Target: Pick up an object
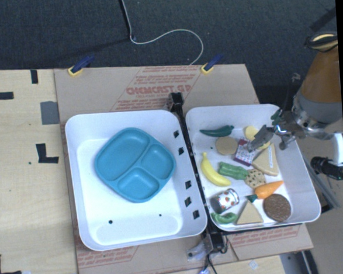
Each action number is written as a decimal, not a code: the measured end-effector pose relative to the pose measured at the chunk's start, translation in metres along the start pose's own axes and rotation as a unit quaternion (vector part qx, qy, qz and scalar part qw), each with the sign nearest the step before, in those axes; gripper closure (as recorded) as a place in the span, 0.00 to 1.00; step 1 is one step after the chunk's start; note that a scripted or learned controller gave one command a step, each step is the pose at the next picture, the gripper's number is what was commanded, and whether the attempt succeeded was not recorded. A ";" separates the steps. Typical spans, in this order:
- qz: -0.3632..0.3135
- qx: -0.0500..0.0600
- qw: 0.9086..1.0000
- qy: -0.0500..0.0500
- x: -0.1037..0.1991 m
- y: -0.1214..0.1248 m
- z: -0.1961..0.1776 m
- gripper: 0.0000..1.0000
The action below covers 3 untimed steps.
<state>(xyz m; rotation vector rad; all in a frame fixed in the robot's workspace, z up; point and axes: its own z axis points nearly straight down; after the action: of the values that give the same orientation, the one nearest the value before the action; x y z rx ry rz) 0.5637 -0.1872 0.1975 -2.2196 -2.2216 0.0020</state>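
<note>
Tool (255,145) down in right bin (297,171), over a purple packet (243,153); can't tell if clenched or released. Nearest: brown cookie (277,207), carrot (267,189), banana (211,170). Farther back, green pepper (217,131). Blue plate (135,164) in left bin (86,169).
</note>
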 end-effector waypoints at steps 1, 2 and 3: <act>-0.001 0.002 1.000 0.001 0.060 -0.042 0.020 0.00; 0.000 0.002 1.000 0.001 0.100 -0.082 0.011 0.00; -0.002 0.001 1.000 0.001 0.159 -0.080 0.014 0.00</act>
<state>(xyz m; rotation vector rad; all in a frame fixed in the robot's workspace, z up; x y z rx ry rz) 0.4830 -0.0280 0.1837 -2.2121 -2.2245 0.0017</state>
